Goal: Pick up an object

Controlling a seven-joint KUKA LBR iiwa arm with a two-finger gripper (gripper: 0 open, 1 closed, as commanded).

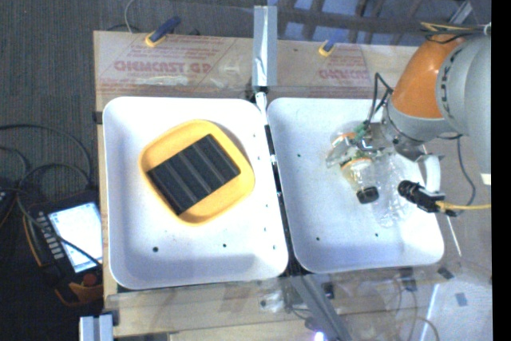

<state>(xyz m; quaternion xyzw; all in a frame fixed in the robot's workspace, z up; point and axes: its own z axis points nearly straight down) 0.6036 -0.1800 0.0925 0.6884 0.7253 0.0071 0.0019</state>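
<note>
A yellow tray-like object with a black ribbed top lies in the left bin. In the right bin lies a clear crumpled plastic item with a small black cap at its near end. More clear plastic lies to its right. My gripper reaches down from the right and sits directly over the far end of the clear plastic item. The wrist hides the contact point.
The arm's orange band and grey body overhang the right bin's far right corner. A black connector with a yellow cable hangs over the bin's right side. A metal divider stands behind the bins.
</note>
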